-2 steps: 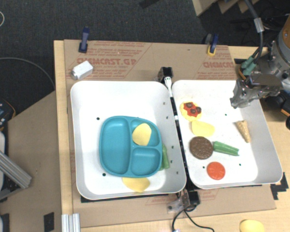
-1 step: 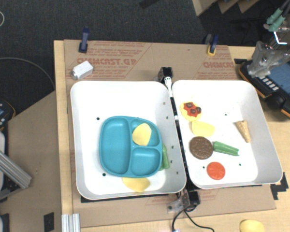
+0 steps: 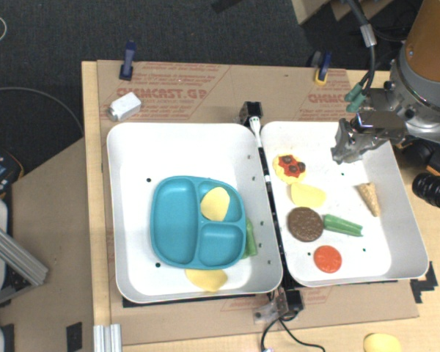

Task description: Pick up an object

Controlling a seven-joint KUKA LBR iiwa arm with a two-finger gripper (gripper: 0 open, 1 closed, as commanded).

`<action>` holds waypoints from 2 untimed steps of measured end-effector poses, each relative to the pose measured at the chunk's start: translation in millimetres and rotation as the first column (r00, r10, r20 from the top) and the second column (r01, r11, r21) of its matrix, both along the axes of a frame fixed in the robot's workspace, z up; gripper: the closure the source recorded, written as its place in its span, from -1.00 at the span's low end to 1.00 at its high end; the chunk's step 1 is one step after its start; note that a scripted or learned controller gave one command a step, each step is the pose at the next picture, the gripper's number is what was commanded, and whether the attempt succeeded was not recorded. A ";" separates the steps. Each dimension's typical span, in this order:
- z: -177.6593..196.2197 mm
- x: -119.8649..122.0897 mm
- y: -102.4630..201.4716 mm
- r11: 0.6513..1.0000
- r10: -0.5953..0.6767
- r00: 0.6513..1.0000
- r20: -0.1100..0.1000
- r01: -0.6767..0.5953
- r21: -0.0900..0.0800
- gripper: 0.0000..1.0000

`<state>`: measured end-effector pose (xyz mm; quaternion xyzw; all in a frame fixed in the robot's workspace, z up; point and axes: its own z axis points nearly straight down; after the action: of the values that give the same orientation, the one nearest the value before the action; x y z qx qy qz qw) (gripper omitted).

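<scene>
While the gripper (image 3: 345,152) hangs over the far edge of the right bin (image 3: 403,226), you cannot tell from this slanted view what state its tool end is in, and nothing shows in its grasp. You have a spread of small toy foods below it, all lying apart from the tool: a red and yellow piece with dark spots (image 3: 290,166) nearest the divider, a pale yellow slice (image 3: 308,195) just beneath it, a brown disc (image 3: 305,224) touching a green pod (image 3: 342,226), an orange-red round (image 3: 327,258) near the front rim, and a tan cone (image 3: 368,198) lying on its side toward the right. You would judge the tan cone the nearest candidate, and likely a light, stiff plastic piece that will not crush, though its taper could let it slide out of a pinch; take it across its wider end, where the sides run closer to parallel. You should expect the flat pieces to sit low against the bin floor and be harder to get under. Across the divider, the left bin (image 3: 125,196) holds a teal divided plate (image 3: 177,222) with a yellow piece (image 3: 215,204) in one compartment and another yellow piece (image 3: 206,278) lying just beside the plate's front edge.
</scene>
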<state>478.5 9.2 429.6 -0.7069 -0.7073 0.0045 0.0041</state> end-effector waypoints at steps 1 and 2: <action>112.0 24.8 29.1 1.000 0.003 1.000 0.028 -0.003 0.002 1.00; -5.8 -1.1 -8.5 1.000 -0.006 1.000 -0.001 0.006 -0.001 1.00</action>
<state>477.4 0.8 423.9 -0.7089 -0.7053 0.0052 0.0044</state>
